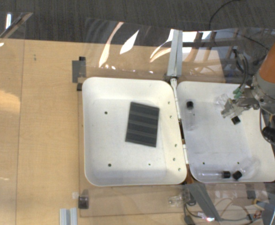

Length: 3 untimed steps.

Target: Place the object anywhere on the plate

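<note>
We note two white bins side by side on the bench. The left bin [95, 168] carries a dark ridged rectangular plate [142, 124], lying flat near the bin's centre, slightly toward its back edge and turned a little off square. We take this as the target.

The right bin [269, 172] holds small dark objects: one [189, 105] near its back-left corner, two more [232, 175] close together along its front edge. Which of these is the task's object we cannot say; none touches the plate, so the placing is not yet done.

The gripper [234, 108] hangs over the right bin toward its back-right part, below the orange band [274, 64] of the arm. A small dark piece sits at its tip, but the fingers are too small and cluttered to read; we cannot tell how far open the gripper is or whether it has hold of anything.

Judgement: the arm's position over the right bin suits a pick there, with the carry across the dividing rims [177, 125] to follow.
</note>
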Available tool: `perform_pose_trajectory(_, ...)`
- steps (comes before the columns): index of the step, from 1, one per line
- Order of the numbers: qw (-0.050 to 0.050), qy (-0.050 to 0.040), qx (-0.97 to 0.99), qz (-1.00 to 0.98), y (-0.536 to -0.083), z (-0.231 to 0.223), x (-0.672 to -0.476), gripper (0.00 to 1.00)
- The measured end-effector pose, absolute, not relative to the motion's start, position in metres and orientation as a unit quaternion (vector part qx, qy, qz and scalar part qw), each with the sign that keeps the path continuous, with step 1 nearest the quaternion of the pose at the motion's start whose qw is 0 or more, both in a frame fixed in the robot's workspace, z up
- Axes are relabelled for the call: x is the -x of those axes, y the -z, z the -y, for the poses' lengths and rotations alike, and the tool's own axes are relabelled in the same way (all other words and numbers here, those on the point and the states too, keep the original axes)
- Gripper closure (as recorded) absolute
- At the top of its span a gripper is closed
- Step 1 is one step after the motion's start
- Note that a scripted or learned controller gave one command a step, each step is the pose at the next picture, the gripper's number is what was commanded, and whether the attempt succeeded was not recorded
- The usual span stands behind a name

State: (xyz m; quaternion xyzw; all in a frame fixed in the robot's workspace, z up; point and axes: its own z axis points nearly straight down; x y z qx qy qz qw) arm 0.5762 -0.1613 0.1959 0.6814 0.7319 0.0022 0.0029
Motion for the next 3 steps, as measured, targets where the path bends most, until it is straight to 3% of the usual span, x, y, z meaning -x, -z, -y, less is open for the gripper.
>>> perform_pose_trajectory(1, 0.003, -0.0030, -0.701, -0.714, -0.284, 0.045, -0.590, 1.00)
perform_pose_trajectory(2, 0.002, -0.0015, -0.784, -0.621, -0.274, -0.017, -0.650, 1.00)
perform_pose_trajectory(3, 0.001, -0.0007, -0.839, -0.544, -0.248, -0.085, -0.667, 1.00)
